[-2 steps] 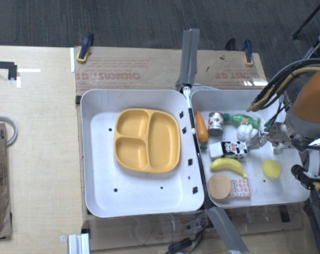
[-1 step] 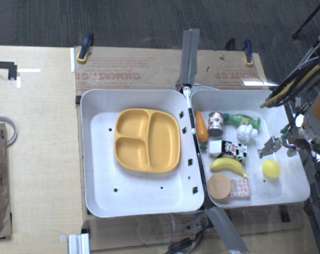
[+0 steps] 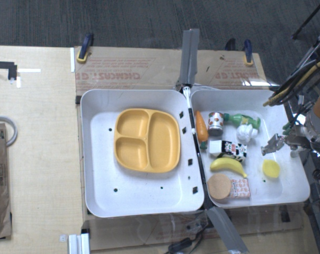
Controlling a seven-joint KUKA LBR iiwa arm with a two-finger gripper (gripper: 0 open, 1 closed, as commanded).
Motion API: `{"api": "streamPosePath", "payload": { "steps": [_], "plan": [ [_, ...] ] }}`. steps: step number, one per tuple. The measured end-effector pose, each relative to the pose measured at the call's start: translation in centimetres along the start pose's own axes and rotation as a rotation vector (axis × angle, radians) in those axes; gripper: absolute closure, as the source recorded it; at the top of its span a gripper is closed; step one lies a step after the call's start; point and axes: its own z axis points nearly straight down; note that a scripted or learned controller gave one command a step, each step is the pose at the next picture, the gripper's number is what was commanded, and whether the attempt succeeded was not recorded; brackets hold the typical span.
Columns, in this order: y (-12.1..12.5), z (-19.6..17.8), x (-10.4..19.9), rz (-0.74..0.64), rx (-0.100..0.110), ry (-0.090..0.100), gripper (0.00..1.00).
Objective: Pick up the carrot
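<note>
The carrot point(image 3: 201, 126) lies in the right bin point(image 3: 287, 194), close to its left wall, at about 10 o'clock in that bin. A small can point(image 3: 215, 121) sits just beside it at 3 o'clock. A banana point(image 3: 228, 164) lies lower down. The gripper point(image 3: 274, 144) hangs at the bin's right side, well apart from the carrot, with nothing in it. I cannot tell how wide it is open. The left bin point(image 3: 96, 194) holds a yellow plate point(image 3: 148, 140).

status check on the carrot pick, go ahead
Gripper at right bin's right side, nothing visibly held. Carrot untouched by the left wall. Can close beside it.
</note>
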Motion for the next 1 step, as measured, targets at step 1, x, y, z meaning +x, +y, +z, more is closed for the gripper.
{"api": "streamPosePath", "payload": {
  "steps": [1],
  "plan": [
    [-0.71,5.1,1.09,0.155,0.007,0.013,0.0]
  ]
}}
